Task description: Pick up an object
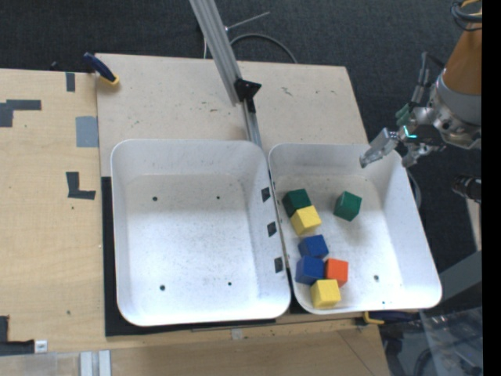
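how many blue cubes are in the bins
2, both in the right bin: one blue cube just below the upper yellow cube, the other blue cube directly below it, touching the orange cube. None looks hidden.

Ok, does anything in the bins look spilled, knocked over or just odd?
Nothing stands out. The seven blocks all sit inside the right bin, most clustered by its left wall, with one green block apart. The claw hangs over that bin's far right rim.

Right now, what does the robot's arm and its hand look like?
The arm enters at the right edge, with an orange band above a grey wrist section. Thin dark cables run beside it. The hand is silver-grey metal with a small teal-green spot near its base.
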Tool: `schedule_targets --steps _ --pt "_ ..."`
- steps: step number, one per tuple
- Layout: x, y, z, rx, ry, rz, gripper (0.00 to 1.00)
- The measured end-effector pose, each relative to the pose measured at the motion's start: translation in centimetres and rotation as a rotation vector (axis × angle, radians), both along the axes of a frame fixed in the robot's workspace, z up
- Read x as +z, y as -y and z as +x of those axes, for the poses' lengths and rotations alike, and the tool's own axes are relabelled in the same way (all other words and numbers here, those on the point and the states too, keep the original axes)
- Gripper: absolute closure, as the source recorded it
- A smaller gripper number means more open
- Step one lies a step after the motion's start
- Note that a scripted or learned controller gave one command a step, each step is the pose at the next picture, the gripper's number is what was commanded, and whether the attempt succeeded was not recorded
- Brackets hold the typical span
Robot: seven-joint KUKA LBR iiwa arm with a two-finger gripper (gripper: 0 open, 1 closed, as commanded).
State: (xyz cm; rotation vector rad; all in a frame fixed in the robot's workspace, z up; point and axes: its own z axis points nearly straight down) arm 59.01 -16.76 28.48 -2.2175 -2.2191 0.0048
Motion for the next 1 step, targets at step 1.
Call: schedule_targets --steps 1 --pt "0.27 -0.02 0.07 0.002 0.004 -0.001 0.0"
